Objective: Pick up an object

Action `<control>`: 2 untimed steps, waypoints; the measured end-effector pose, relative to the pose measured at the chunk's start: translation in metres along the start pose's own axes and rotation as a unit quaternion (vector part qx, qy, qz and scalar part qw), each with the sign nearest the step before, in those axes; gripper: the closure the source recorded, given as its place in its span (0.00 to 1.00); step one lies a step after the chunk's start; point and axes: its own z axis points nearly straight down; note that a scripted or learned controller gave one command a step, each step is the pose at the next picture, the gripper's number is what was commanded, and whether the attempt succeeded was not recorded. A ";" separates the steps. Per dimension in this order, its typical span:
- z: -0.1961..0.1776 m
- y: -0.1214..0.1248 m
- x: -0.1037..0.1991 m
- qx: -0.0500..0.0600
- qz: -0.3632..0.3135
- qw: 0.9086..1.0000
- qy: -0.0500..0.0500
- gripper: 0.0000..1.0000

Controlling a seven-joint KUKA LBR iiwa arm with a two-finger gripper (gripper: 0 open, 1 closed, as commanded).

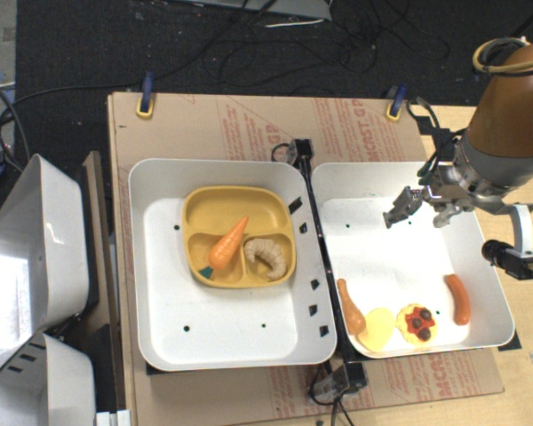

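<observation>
My gripper (pixel 424 209) hangs over the upper part of the right bin (pixel 373 216), its two fingers spread apart with nothing between them. Below it, along the bin's front, lie an orange drumstick-shaped toy (pixel 350 306), a pale yellow disc (pixel 379 327), a small pizza-like piece with red and dark toppings (pixel 417 321) and an orange-red sausage (pixel 459 298). In the left bin (pixel 160 327) a yellow divided plate (pixel 204 211) holds a carrot (pixel 228 242) and a beige shrimp (pixel 267 256).
The arm's grey and orange body (pixel 508 122) comes in over the right bin's right edge. Yellow clamps (pixel 145 106) (pixel 394 107) grip the board's far edge. Cables cross the dark floor behind, and white containers (pixel 35 256) stand at the left.
</observation>
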 end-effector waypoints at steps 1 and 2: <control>-0.006 0.002 0.000 -0.005 -0.001 1.000 -0.001 0.00; 0.039 0.002 0.006 -0.004 0.000 1.000 -0.001 0.00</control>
